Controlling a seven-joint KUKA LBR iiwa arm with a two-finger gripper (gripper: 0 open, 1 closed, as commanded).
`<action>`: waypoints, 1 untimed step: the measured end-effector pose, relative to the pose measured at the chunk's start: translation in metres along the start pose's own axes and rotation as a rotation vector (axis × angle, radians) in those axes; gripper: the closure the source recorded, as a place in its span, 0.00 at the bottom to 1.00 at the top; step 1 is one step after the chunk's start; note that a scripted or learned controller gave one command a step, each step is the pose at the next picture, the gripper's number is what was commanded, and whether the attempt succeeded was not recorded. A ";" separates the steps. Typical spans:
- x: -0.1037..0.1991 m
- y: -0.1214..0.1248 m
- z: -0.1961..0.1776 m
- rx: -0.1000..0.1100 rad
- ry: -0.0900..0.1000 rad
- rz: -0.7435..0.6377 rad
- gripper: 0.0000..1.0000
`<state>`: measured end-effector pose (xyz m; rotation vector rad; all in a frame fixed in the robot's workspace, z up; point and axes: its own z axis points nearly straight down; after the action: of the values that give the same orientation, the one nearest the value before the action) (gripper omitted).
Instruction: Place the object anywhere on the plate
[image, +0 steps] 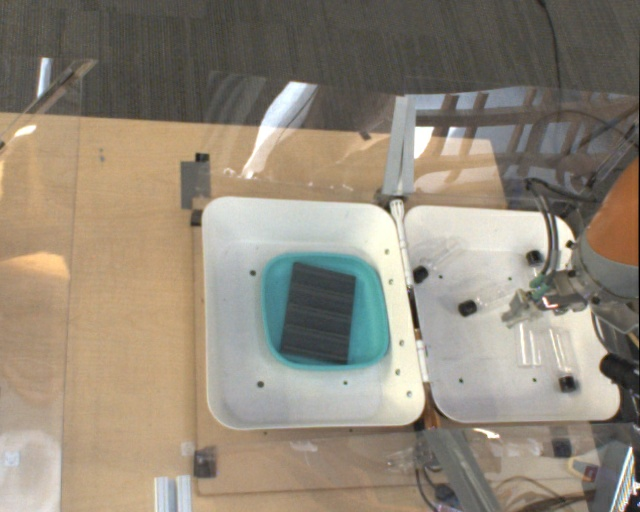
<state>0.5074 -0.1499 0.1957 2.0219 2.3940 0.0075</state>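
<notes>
Dark grey ribbed rectangular block (319, 315) lying flat on the teal plate (374, 318), long side running from 12 to 6 o'clock with a slight tilt toward 1 o'clock, covering the plate's middle and leaving teal rim showing all around. Plate itself sitting in the left white bin (230, 300), a little toward 3 o'clock of that bin's centre, on the bin floor and apart from every wall. Right white bin (480, 390) touching the left one along a shared edge at 3 o'clock from the plate, carrying a small black piece (467, 308) near its middle and another small black piece (421, 272) up toward 11 o'clock of it, close to the divider. Gripper (537, 333) hanging over the right bin at 3 o'clock from the block, well apart from both plate and block, with pale, glassy-looking fingers (527, 345) pointing toward 6 o'clock; apparently parted with nothing between them, though too faint against the white floor to be sure. Orange band of the arm (612, 222) at the far 3 o'clock edge, above the wrist. Tan wooden bench (100, 300) under both bins, with a clear sheet catching glare along the 12 o'clock side.
</notes>
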 end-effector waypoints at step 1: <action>0.034 0.107 0.025 0.001 0.001 -0.181 1.00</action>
<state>0.6070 -0.0984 0.1714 1.7979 2.5681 0.0057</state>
